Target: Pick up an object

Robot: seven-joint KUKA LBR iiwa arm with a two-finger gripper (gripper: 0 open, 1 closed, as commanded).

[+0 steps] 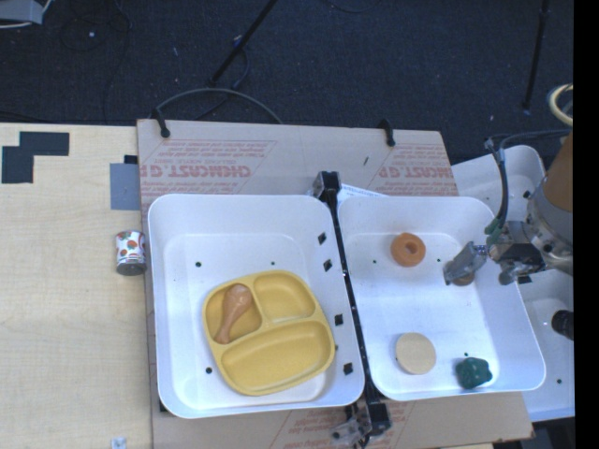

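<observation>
The right bin [374,223] holds an orange ring-shaped donut [408,249] at its back, a beige round cookie [415,354] near the front and a small green lump [474,372] in the front right corner. My gripper [487,267] hovers over the right side of this bin, to the right of the donut and apart from it. Its two grey fingers [460,268] stand spread, open, with nothing between them. In the left bin [178,232] a yellow divided plate [281,358] carries a tan chicken drumstick [232,311] in its upper left compartment.
A small patterned can [130,252] lies on the wooden bench just left of the left bin. A black divider [342,279] runs between the two bins. Cardboard [281,162] lies behind the bins. The arm's cables and wrist [547,223] crowd the right bin's right rim.
</observation>
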